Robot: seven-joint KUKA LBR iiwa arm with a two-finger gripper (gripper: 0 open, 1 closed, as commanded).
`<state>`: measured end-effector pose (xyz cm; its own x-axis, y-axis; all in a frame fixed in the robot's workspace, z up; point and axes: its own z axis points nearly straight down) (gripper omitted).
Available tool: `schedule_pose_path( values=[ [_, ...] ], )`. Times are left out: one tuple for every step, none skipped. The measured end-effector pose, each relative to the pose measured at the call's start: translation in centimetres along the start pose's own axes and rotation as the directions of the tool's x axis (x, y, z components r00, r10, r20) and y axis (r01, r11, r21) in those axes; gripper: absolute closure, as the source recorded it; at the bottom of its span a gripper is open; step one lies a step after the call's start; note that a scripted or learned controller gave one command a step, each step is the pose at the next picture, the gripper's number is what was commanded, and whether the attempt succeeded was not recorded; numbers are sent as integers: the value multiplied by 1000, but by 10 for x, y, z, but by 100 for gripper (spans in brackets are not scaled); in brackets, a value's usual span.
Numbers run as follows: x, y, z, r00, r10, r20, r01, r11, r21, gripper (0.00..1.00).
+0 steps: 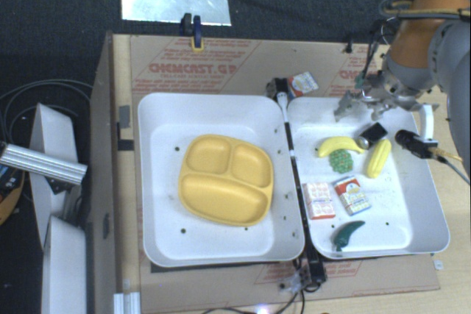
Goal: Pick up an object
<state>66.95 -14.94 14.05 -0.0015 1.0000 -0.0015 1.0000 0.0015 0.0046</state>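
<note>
The green pepper (347,233) lies nearest the camera, at the front of the right bin (430,228), well apart from the gripper (366,105). The gripper hangs over the back of that bin, near its rear wall, below the arm's orange band (434,0); whether it is spread or pressed together I cannot tell, and nothing shows pinched in it.

Taking the gripper as landmark: a small black block (372,134) lies just in front of it, tilted. The banana (340,145) lies in front and a little left, with a green bumpy fruit (341,160) touching its near side. A yellow corn-like piece (378,158) stands just right of these, slanted. Farther forward lie two small cartons side by side, a pale one (319,200) and a red one (352,195). A small packet (302,83) rests on the table (221,62) behind and left of the gripper, outside the bin.

Well to the left, the left bin (158,158) holds a yellow divided plate (224,179).
</note>
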Motion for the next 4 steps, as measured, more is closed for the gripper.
schedule_pose_path(
  values=[
    [-50, -19, 45, 1000, -3, 1, 3, 1000, -3, 0],
    [-50, -19, 35, 1000, -5, 1, 5, 1000, -3, 100],
    [-7, -29, -47, 1000, -3, -1, 3, 1000, -2, 100],
    [76, -73, -44, 1000, -3, -2, 3, 1000, 3, 100]
  ],
)
